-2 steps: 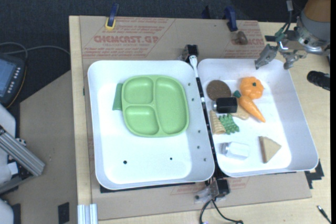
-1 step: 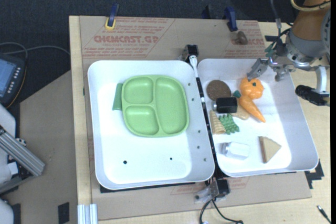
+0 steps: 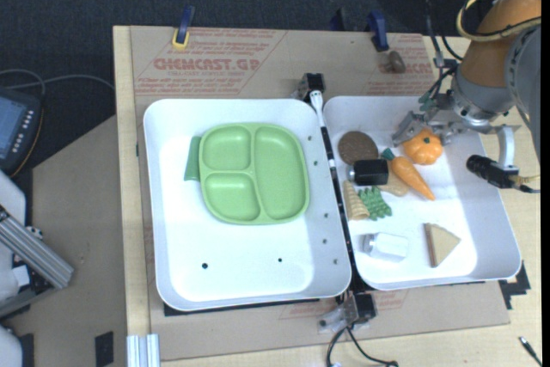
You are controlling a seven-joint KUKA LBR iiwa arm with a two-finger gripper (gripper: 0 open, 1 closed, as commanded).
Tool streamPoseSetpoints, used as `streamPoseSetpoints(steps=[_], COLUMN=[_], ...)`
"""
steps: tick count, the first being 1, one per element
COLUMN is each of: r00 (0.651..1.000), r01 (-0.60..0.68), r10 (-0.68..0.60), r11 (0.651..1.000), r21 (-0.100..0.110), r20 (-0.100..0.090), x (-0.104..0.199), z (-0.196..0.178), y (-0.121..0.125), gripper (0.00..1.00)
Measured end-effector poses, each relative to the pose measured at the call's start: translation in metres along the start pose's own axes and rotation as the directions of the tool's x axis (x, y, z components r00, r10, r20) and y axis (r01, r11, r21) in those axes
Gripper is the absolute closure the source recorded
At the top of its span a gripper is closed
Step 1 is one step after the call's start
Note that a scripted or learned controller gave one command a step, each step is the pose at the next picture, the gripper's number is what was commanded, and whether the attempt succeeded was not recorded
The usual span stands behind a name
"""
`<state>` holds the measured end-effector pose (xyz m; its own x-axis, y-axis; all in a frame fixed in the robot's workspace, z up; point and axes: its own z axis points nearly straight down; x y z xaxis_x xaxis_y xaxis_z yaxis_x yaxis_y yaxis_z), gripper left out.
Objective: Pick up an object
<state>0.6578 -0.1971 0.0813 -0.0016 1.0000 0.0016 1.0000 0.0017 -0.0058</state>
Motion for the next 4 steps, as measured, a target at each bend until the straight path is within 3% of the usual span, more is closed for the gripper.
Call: streamPoseSetpoints(steps=[1, 3, 4], r00=[1.000, 1.000, 1.000], r01=[0.001, 0.000, -0.001], r10=[-0.001, 0.000, 0.001], r11=[1.000, 1.000, 1.000], r21=[-0.007, -0.013, -0.011], r20=[0.003, 0.004, 0.003], x=[0.000, 0.016, 0.016], z=[-0.015, -0.131, -0.145], y=[0.002, 0.013, 0.014], gripper=[1.00, 1.00, 1.00])
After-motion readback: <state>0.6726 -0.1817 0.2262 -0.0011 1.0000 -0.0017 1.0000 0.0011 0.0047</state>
